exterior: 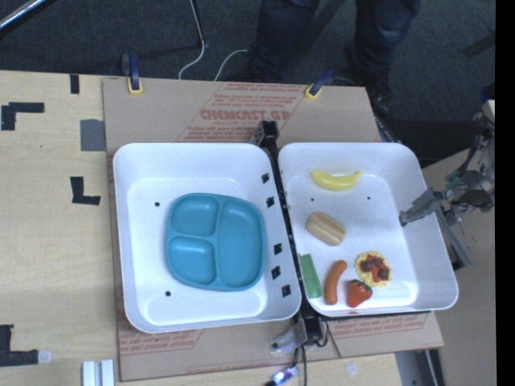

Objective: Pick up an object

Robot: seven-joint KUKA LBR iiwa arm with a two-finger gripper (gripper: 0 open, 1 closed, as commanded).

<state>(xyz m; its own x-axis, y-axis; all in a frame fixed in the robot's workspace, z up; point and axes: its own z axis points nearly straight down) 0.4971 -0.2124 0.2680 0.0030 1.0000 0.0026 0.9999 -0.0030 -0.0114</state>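
The right bin [402, 161] holds several toy foods: a yellow banana [335, 180] at the back, a tan bread roll [325, 228] in the middle, a green stick [310, 276] and an orange-red sausage [335, 281] at the front left, and a round pizza piece [373, 268] with a red strawberry [359, 293] at the front right. My gripper [415, 210] reaches in over the right bin's right rim, low and well apart from all the food. Most of the arm is cut off by the right edge of the camera view.
A blue divided plate [216, 241] lies in the left bin [137, 163]. Both bins rest on a cardboard sheet [233, 107] held by clamps at the back. A person's legs [322, 14] stand behind the bench.
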